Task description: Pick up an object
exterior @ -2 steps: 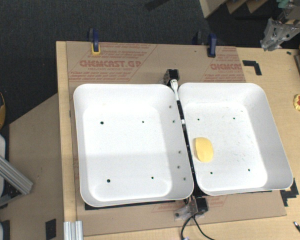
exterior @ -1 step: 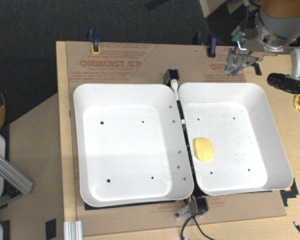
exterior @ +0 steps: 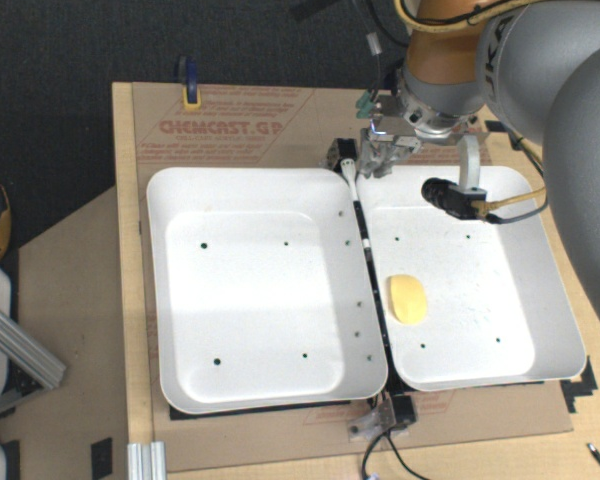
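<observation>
Camera view: yellow object [exterior: 408,299] unobstructed.

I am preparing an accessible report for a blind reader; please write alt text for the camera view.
A small yellow oval object lies in the right one of two shallow white bins, near the black divider. The grey arm with an orange band holds its two-finger gripper above the far rim between the bins, apart from the object. The left bin sits on a brown board.
</observation>
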Available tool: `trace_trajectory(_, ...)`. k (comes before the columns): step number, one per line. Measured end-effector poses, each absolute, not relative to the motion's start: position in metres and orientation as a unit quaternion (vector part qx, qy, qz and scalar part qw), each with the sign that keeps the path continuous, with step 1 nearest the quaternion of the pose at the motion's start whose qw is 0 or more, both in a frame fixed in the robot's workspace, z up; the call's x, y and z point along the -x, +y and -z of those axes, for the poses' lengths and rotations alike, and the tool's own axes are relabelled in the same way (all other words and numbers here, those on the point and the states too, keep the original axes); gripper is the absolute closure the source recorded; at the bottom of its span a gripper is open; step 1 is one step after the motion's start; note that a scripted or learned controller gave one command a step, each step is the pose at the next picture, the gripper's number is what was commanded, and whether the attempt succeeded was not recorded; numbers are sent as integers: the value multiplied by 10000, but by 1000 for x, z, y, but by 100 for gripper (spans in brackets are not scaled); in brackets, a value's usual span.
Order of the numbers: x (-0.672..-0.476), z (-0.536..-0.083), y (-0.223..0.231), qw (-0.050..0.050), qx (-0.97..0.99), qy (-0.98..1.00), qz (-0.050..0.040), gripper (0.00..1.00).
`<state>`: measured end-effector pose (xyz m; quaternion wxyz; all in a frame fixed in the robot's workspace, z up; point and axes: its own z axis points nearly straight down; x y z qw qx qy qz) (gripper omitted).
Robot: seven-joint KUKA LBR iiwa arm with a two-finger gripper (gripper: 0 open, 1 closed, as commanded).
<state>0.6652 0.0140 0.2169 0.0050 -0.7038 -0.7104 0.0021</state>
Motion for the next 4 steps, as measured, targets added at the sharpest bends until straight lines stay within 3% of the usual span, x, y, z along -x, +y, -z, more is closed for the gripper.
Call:
trace_trajectory(1,-663,-323,59,-37,7048,-7093,54,100)
trace_trajectory(2,-667,-377,-9,-47,7091,-7051,26,100)
trace_trajectory(3,-665,-283,49,41,7053,-7089,-30,100)
trace_trajectory(4,-658,-302,60,-6,7065,-7077,10,100)
